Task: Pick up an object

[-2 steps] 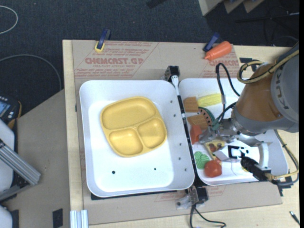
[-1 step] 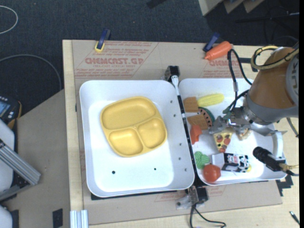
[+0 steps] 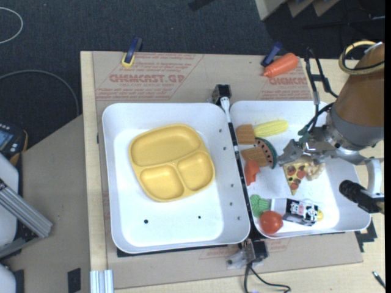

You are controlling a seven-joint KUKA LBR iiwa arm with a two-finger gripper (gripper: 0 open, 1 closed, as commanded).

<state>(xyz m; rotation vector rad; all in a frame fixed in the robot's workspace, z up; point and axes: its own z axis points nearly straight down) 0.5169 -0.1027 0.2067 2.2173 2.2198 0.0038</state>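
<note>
My gripper (image 3: 306, 149) hangs low over the middle of the right bin (image 3: 348, 221), below the orange band of the arm (image 3: 361, 102). A toy pizza slice (image 3: 297, 174) lies directly beneath and slightly in front of it. To its left are a watermelon slice (image 3: 264, 152), a brown toast piece (image 3: 245, 134) and a yellow corn cob (image 3: 270, 127). Whether anything sits in the gripper cannot be made out.
The right bin also holds a red pepper (image 3: 251, 172), a green leafy toy (image 3: 259, 201), a red tomato (image 3: 272, 223) and a black-and-white box (image 3: 303, 212). A yellow divided plate (image 3: 172, 162) lies in the left bin (image 3: 122, 224). An orange clamp (image 3: 281, 65) grips the back edge.
</note>
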